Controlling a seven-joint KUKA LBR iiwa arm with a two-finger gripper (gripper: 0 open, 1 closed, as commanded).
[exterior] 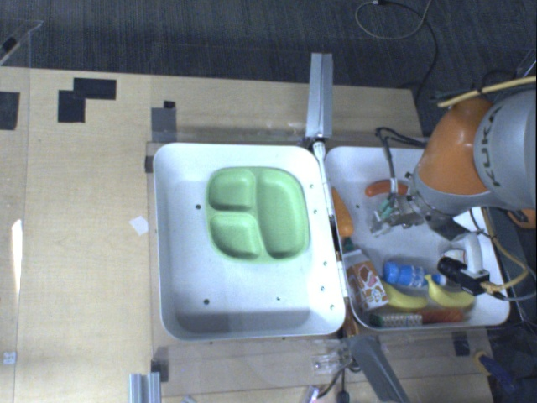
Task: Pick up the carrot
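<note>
Pincer: my gripper (393,217) hangs over the middle of the right bin (357,162), pointing toward the bin's left side; I cannot tell how it is set
Arm: my grey arm (512,154) reaches in from the right, its orange band (449,154) above the wrist, over the bin's right half
Carrot: the carrot (341,212) lies lengthwise against the right bin's left wall, near my gripper but apart from it
Other contents, right bin: a small orange-red piece (379,188) lies just above my gripper; a blue bottle (409,273), a banana (419,296) and a printed packet (367,284) crowd the near end
Left bin: the left bin (180,250) holds a green divided tray (257,212), three compartments, upright and roughly centred
Bench: the wooden bench (80,225) bears both bins side by side
</note>
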